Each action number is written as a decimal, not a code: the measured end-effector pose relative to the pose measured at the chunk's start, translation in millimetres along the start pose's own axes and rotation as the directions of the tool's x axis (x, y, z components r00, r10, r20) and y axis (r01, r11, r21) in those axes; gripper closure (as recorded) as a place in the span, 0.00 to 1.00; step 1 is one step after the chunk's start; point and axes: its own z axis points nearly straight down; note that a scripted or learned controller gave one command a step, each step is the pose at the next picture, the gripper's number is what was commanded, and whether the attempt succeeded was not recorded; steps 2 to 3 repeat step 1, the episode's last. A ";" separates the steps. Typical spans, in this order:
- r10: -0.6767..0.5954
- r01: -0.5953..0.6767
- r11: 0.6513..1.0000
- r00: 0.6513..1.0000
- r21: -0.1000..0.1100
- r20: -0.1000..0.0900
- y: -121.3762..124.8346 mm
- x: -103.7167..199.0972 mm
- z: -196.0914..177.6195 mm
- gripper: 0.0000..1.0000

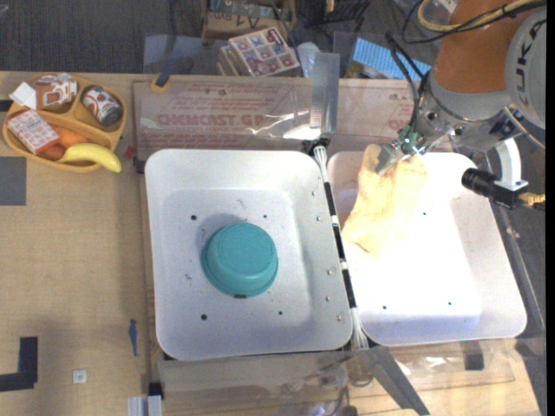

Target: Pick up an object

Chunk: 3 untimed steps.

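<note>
Claw (406,142): tips pinching top edge of one pale yellow cloth (381,199), right bin (486,310); fingers partly hidden. One teal bowl (241,259), left bin (165,232).

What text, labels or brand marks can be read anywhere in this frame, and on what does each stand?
"UK": two dark letters on the grey arm casing at the right edge, cut off by the frame.
Red lettering on the cardboard panel behind the bins: too blurred to read.
Patterned box on the floor behind the bench: print too small to read.
Packets in the yellow tray at the left: labels too small to read.
</note>
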 end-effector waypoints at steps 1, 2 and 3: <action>0.060 -0.060 0.998 0.998 -0.001 0.001 35.2 6.8 9.5 1.00; 0.060 -0.060 0.998 0.998 -0.001 0.001 35.2 6.8 9.5 1.00; 0.060 -0.060 0.998 0.998 -0.001 0.001 35.2 6.8 9.5 1.00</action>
